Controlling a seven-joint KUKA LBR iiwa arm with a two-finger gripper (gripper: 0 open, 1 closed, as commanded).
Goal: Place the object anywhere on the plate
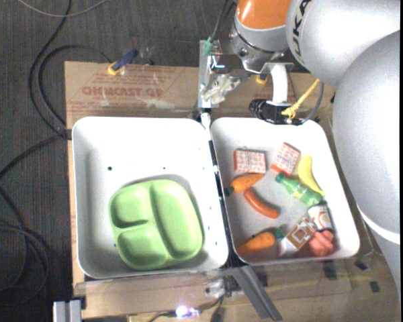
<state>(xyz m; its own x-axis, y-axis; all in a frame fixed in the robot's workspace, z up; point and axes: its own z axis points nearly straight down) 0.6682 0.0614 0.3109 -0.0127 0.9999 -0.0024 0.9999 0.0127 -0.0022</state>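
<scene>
A light green divided plate (pixel 158 223) lies in the left bin (pixel 94 153), toward its near side. The right bin (pixel 322 136) holds the loose items: two carrots (pixel 245 182) (pixel 262 241), a sausage (pixel 262 203), two small patterned boxes (pixel 250 159) (pixel 285 157), a banana (pixel 311 174) and a green bottle (pixel 297 188). My gripper (pixel 208 89) hangs over the far rim where the two bins meet, apart from the plate and from all the items. Nothing can be made out in it.
A brown box (pixel 299 235), a small can (pixel 319 217) and a red item (pixel 320 243) crowd the right bin's near right corner. Cardboard (pixel 127 89) lies behind the left bin. The arm's big grey links (pixel 369 79) fill the upper right.
</scene>
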